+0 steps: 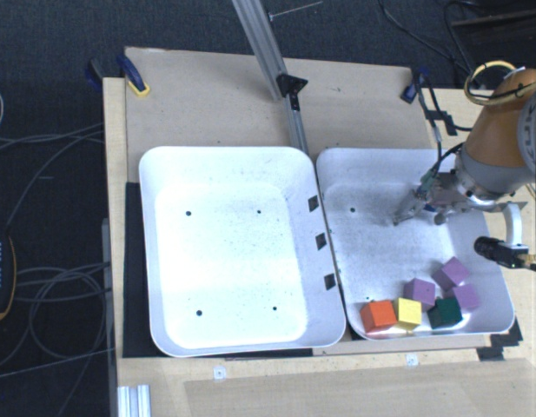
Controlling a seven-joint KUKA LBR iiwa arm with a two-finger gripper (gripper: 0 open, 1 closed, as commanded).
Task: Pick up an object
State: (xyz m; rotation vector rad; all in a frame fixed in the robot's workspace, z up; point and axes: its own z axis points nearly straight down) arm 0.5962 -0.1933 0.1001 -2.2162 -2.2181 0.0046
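Note:
Several small blocks lie bunched in the front right corner of the right bin: an orange block, a yellow block, a dark green block and three purple blocks. My gripper hangs over the middle right of that bin, behind the blocks and apart from them. Its fingers are spread open, with only bare bin floor between them.
The left bin sits beside the right one, with black clips along the shared rim. A slanted metal pole rises behind the bins. Blue clamps hold the back corners of the board. Cables lie on the floor at left.

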